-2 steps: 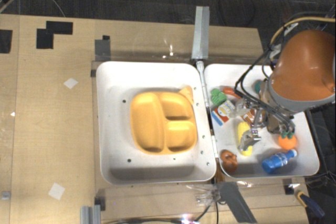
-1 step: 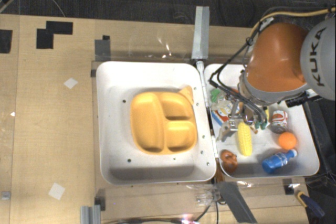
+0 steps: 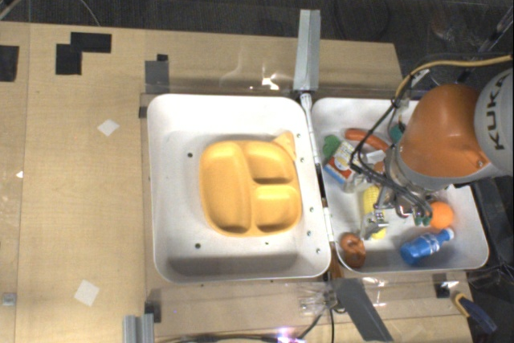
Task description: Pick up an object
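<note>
— Where's the camera watching you from?
— Fixed above my worktop [image 3: 72, 173], looking down at a slant, far enough to take in both bins; my arm [image 3: 450, 132] enters from its right.

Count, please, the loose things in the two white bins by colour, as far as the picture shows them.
Yellow: 2, the divided tray in the left bin, a yellow item under the arm
Orange: 1, ball
Blue: 1, bottle
Brown: 1, round item
Green: 1, item
Red: 1, item
Total: 7 seen; the arm hides some.
</note>
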Motion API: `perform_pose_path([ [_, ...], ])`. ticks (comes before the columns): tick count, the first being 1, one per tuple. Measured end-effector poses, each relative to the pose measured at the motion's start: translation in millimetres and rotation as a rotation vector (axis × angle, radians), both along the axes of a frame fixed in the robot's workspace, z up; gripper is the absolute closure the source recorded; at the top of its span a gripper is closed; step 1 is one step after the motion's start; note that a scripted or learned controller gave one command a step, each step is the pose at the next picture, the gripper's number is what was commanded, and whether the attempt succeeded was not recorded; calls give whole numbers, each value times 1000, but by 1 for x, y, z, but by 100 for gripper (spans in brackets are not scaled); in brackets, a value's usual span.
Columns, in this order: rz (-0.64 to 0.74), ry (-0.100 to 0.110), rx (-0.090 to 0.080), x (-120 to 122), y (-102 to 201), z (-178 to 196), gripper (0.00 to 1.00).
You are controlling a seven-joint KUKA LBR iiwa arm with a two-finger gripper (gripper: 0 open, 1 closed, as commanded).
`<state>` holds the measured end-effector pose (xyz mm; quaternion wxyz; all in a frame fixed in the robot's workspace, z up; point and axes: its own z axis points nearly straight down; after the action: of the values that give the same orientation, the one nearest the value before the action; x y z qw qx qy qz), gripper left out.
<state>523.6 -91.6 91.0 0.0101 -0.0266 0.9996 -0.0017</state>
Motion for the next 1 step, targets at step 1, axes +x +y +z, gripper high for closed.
perform_pose_path([
  [1, -277, 11, 8, 1, 52, 96, 0],
])
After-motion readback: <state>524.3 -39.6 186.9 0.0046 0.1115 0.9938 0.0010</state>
